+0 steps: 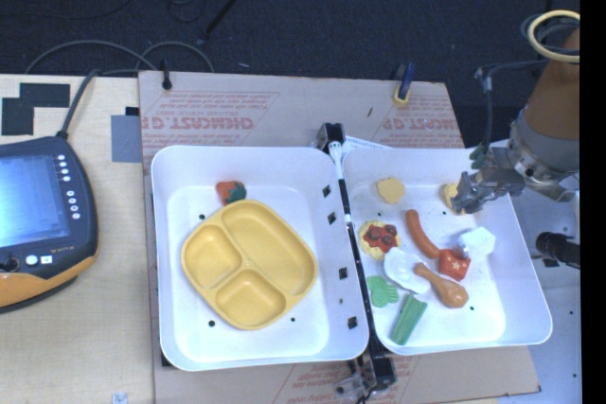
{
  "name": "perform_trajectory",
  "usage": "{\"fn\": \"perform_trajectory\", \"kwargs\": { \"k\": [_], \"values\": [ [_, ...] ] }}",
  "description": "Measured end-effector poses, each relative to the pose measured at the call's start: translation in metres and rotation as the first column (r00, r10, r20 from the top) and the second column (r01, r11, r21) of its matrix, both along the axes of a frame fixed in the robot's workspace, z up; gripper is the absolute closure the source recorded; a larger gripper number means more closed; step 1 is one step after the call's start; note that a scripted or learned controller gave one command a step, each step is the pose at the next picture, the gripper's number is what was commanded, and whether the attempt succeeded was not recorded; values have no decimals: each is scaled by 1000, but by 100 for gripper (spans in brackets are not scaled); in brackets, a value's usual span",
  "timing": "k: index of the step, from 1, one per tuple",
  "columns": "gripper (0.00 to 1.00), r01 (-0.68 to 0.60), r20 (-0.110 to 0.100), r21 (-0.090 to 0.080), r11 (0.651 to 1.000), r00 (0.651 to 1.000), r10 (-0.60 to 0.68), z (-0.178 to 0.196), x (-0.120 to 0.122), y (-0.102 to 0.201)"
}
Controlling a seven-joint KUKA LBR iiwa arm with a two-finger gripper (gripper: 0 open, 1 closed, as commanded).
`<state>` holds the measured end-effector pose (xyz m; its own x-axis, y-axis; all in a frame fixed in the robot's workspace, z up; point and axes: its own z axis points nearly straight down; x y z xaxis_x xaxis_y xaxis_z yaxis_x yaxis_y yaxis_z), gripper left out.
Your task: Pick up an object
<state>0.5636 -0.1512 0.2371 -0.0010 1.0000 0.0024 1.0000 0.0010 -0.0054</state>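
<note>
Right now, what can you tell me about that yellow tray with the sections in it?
The yellow tray is a rounded, glossy plate that looks like plastic, split by raised ridges into three compartments, with nothing showing in them. It lies flat and turned at a slant in the middle of the left white bin, resting on the bin's floor. A small red and green toy sits just beyond its upper edge; whether the two touch is hard to tell. The robot's hand is over the other bin, far from it.
</note>
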Motion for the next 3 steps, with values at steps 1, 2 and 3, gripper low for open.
{"fn": "perform_trajectory", "kwargs": {
  "k": [1,2,3],
  "values": [
    [100,-7,9,1,1000,1000,7,77,-48,81],
    [100,-4,6,0,1000,1000,4,119,-89,120],
    [100,-4,7,-2,1000,1000,4,164,-87,157]
  ]
}}
